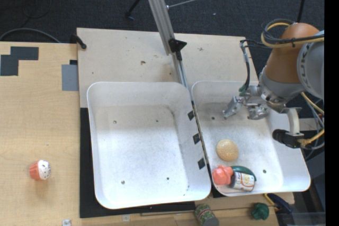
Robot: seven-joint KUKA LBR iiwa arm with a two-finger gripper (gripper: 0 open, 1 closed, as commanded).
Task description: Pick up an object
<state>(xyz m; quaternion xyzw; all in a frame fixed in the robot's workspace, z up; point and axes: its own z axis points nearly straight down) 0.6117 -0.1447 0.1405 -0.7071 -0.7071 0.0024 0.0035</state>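
Down at the near rim of the right bin (296, 180) lies a bottle with an orange-red cap (234, 177), and just beyond it sits a tan round lump (228, 150). Farther back, above the bin floor, my gripper (237, 106) hovers, fingers slightly spread, nothing between them, well apart from both objects.

The arm (310, 69) was grey, with a rounded orange band above the wrist. Yellow and black cables looped beside it. Its claw (231, 109) was small, metallic and silver-grey.
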